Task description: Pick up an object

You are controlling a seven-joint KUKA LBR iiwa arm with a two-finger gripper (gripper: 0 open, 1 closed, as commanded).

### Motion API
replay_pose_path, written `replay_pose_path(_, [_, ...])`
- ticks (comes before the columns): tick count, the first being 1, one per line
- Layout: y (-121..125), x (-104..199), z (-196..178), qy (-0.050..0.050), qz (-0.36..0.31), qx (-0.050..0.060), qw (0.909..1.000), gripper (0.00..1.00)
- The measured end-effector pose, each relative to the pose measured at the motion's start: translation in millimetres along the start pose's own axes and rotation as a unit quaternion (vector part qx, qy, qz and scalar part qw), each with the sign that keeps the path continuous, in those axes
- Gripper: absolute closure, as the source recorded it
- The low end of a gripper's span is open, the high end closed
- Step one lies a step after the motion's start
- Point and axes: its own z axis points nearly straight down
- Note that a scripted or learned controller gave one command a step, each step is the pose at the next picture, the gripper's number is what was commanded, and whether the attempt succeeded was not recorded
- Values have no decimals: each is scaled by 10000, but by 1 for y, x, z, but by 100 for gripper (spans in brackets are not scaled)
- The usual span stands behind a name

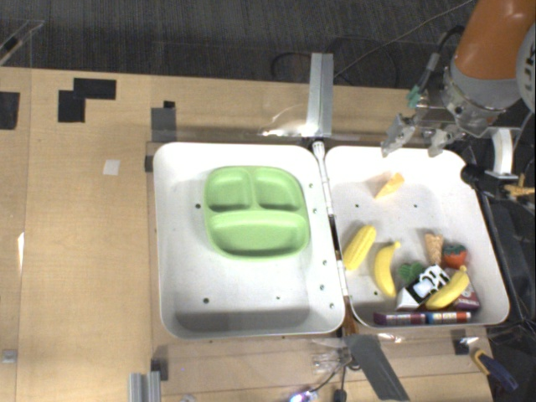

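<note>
Item: small yellow wedge (389, 184), pale and matte, like a toy cheese piece or foam chunk. Lies alone on the bare floor of the right bin (474, 193), in its upper half, long axis slanting up to the right. Judged the likeliest pick, being nearest the jaws and clear of neighbours.

Relation to gripper (416, 141): the wedge lies just below and slightly left of it in the camera view, near but apart. The gripper hangs over the bin's far rim; its jaws stand spread apart with nothing between them. A short reach forward and down would bring them over the wedge; turning them across its slanted long axis looks advisable.

Other contents, right bin: corn cob (359, 247), yellow, ribbed, tilted, near the divider; banana (383, 268), smooth, curved, just beside it; second banana (449, 291) resting on a heap in the lower right corner, with a black-and-white box (428, 280), a green piece, a red fruit (454, 255), a tan cone-like piece (433, 244) and markers (423, 316) along the near wall.

Left bin (167, 224): green compartment tray (255, 210), smooth plastic, rounded corners.

Support: light wooden desk (75, 241).
</note>
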Motion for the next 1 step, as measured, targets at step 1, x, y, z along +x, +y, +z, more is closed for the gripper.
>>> replay_pose_path(1, [-32, -23, 153, 1, 469, 12, 9989, 0])
